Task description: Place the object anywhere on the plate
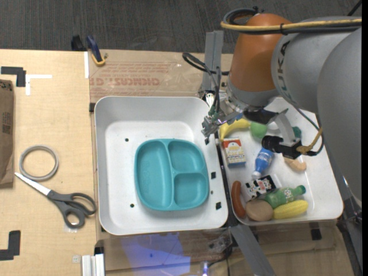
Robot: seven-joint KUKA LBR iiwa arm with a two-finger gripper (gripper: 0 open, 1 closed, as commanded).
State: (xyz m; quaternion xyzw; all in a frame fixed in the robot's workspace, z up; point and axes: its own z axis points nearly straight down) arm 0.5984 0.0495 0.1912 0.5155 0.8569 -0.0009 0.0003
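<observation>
a teal divided plate (171,175) is seen lying in the left white bin (109,154), while the gripper (214,119) is poised over the bins' shared edge. a banana (233,128) is seen just beside it in the right bin (322,211), among a small carton (234,152) and bottle (263,160); the tool's state cannot be told.

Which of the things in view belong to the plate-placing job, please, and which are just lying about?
Job: teal plate, left bin, gripper, toy food in the right bin, e.g. banana, corn.

Lying about: scissors, tape roll.
</observation>
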